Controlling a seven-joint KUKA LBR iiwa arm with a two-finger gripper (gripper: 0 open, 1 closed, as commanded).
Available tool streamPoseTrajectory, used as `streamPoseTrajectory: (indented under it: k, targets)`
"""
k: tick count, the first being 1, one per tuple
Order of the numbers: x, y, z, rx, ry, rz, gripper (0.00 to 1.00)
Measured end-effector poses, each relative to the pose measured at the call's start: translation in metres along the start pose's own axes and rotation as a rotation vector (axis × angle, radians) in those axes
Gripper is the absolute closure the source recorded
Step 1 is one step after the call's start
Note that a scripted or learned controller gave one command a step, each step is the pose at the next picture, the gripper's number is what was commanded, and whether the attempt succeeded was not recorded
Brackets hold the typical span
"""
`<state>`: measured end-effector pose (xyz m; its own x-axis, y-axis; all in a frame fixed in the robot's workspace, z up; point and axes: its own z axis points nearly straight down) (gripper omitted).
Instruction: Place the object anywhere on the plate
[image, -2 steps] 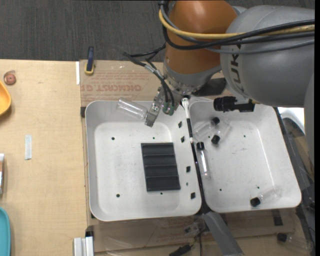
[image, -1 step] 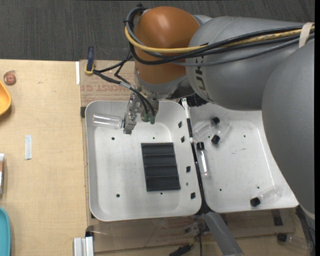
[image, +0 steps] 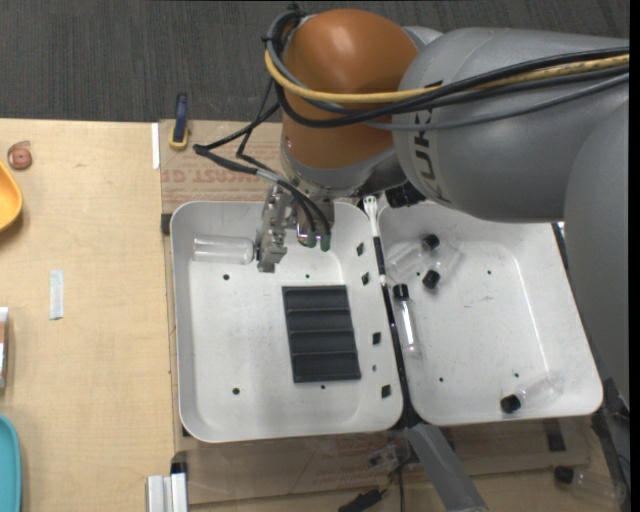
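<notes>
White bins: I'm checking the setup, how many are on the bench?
2. The left bin holds the black ridged plate; the right bin sits beside it, partly hidden by the arm.

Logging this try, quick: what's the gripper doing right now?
Gripper: over the left bin, near its back, above the black plate; open or closed cannot be told, and nothing shows between its fingers.

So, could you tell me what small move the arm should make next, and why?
Probably a short move toward the clear tube, then down. The gripper sits in the left bin beside that tube, with nothing seen held in it, and the black ridged plate lies just below, bare.
</notes>
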<state>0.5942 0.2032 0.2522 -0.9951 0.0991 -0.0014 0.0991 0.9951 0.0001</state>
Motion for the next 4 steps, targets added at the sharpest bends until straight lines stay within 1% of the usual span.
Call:
streamPoseTrajectory:
  k: [1,2,3,4]
  targets:
    - [-0.005,-0.007,0.03,0.0,0.002,-0.112,1.0]
    - [0.007,-0.002,-0.001,-0.001,-0.001,-0.18,1.0]
    - [-0.05,0.023,0.13,-0.001,-0.001,-0.374,1.0]
    - [-0.013,0.012,0.16,-0.002,0.0,-0.592,1.0]
